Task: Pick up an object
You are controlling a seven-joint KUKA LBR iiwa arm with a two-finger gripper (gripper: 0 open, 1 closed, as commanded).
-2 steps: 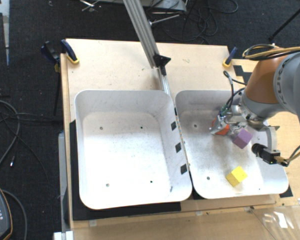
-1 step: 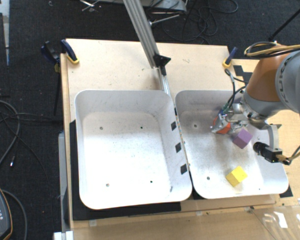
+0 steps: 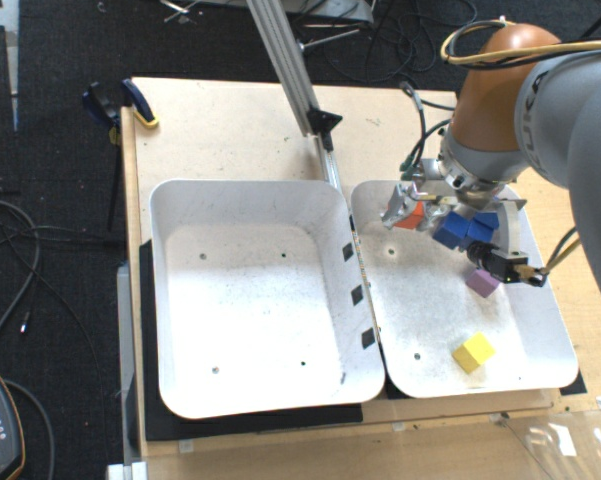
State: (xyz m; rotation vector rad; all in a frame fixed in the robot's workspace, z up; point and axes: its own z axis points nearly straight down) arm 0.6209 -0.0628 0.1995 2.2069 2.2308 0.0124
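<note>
My gripper (image 3: 412, 208) is low over the back of the right bin (image 3: 540, 363), near its left side. A small orange-red object (image 3: 409, 221) sits right at the gripper's tip, partly covered by it. Whether it is gripped is unclear. Just to the right lies a blue object (image 3: 464, 230), half under the wrist. A purple block (image 3: 482, 283) rests farther toward the front right. A yellow block (image 3: 473, 353) lies near the bin's front edge.
The left bin (image 3: 170, 208) adjoins the right one along a shared middle wall (image 3: 360, 293). A slanted metal post (image 3: 285, 53) rises behind the bins. A black cable plug (image 3: 502, 261) hangs off the wrist above the purple block. A clamp (image 3: 130, 103) sits at the bench's back left corner.
</note>
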